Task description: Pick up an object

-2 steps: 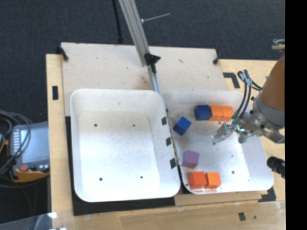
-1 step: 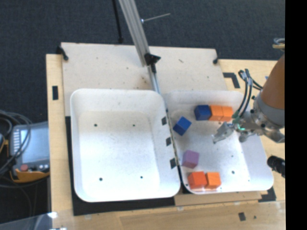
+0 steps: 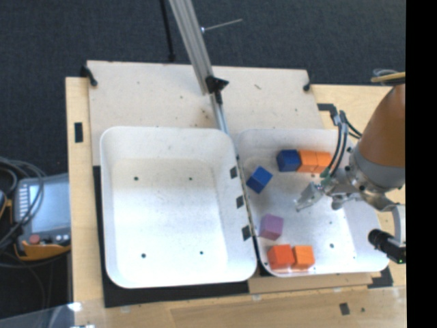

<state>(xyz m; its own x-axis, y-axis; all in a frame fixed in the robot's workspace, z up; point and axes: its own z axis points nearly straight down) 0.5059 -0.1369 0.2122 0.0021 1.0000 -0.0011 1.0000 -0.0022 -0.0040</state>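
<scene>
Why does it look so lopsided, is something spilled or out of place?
Nothing looks spilled or broken. All the blocks sit in the right bin: two blue, one purple, and orange ones. The hand hovers among them.

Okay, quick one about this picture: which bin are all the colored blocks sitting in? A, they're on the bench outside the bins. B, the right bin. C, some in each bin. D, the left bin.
B: the blue blocks, the orange blocks and the purple block all lie inside the right bin, where the hand hovers.
</scene>
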